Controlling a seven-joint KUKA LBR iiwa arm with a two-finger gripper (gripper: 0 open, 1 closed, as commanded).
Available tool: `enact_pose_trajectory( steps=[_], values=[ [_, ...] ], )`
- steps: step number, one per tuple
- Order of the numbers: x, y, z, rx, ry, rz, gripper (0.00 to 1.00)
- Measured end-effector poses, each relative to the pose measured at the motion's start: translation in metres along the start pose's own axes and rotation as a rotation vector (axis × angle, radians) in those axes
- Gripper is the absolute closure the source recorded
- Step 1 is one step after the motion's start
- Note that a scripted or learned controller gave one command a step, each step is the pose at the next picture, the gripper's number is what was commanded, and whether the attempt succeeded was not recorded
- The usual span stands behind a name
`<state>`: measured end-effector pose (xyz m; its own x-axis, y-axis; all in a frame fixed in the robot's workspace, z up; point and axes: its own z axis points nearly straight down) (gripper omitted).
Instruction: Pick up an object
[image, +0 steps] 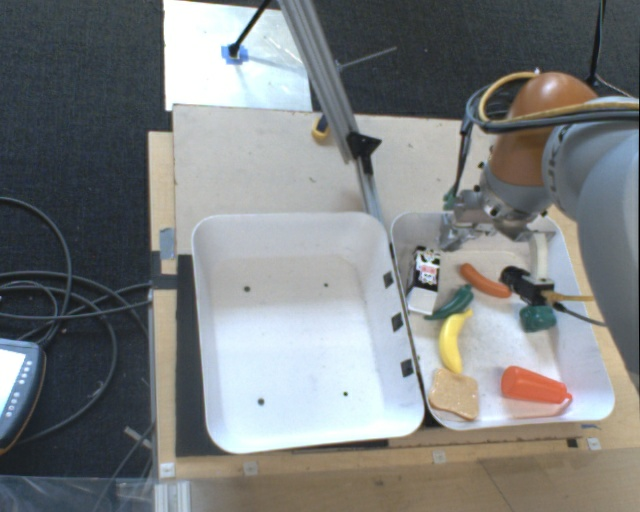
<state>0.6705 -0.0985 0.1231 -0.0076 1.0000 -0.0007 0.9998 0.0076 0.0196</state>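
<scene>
The right white bin (590, 385) holds several toy foods. A small black-and-white carton (427, 270) stands at its left wall, with a green pepper (452, 302) and a yellow banana (453, 342) just in front of it. An orange sausage (485, 281) lies mid-bin and a teal object (538, 319) sits to its right. A bread slice (454, 396) and a red-orange carrot-like piece (535, 386) lie near the front edge. My gripper (462, 232) hangs over the far end of this bin, behind the carton and the sausage, with nothing seen in it.
The left white bin (215, 300) adjoins the right one. A grey metal pole (335, 90) slants down from the top to the gap between the bins. Cables and a handheld pendant (15, 385) lie on the floor at the left.
</scene>
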Motion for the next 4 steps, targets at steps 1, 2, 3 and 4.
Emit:
enact_pose_trajectory(
  steps=[1,2,3,4],
  values=[
    [-0.004,0.012,-0.059,0.011,-0.001,0.002,1.00],
    [-0.004,0.015,-0.107,0.012,-0.001,0.001,1.00],
    [0.053,0.010,-0.118,0.016,0.002,-0.003,1.00],
    [0.108,0.006,-0.107,0.019,0.003,-0.003,1.00]
  ],
)
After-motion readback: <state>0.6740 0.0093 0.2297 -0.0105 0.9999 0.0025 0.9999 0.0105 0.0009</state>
